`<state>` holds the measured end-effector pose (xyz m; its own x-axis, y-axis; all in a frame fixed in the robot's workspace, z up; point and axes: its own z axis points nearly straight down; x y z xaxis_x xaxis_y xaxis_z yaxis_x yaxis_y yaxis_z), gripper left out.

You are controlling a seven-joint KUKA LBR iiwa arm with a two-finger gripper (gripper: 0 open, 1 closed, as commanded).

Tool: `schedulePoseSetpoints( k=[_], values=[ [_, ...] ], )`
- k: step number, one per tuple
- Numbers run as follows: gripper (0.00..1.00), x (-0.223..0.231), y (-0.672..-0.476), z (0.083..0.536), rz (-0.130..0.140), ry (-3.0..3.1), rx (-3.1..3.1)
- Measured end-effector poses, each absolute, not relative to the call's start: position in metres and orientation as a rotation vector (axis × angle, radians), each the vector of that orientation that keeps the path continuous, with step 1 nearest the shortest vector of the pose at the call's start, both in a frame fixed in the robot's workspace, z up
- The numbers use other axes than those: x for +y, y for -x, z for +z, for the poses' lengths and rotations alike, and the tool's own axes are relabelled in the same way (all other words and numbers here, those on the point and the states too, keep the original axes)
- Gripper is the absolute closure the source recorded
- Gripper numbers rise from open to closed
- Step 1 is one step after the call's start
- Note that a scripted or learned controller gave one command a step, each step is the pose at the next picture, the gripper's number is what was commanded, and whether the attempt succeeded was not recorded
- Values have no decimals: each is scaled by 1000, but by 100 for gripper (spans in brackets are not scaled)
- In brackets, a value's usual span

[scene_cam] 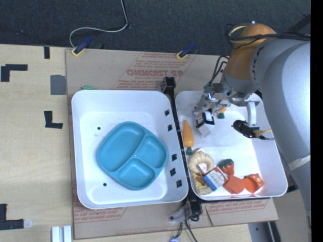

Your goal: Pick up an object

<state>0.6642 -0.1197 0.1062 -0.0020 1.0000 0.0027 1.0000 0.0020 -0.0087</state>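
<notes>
Red lettering on the cardboard sheet (151, 74) under the bins looks like "CHEMCAST GP"; the rest of the print is too small to read. The gripper (206, 116) hangs over the upper part of the right bin (267, 150), and I cannot tell how it is set. Nothing can be seen in its grasp. A small orange carrot (187, 133) lies just beside it at about seven o'clock, against the bin's left wall. Further toward six o'clock sit a pale ring-shaped pastry (201, 162), a small blue and red box (214, 178) and orange-red pieces (242, 184), clustered together. The left bin (86, 110) holds a blue divided plate (132, 155).
</notes>
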Motion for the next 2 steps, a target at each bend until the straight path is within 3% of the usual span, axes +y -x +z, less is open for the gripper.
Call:
schedulePoseSetpoints(
  k=[1,2],
  values=[
    [100,-72,-617,185,-1,2218,-2224],
    [100,-46,-567,199,2,2219,-2223]
  ],
)
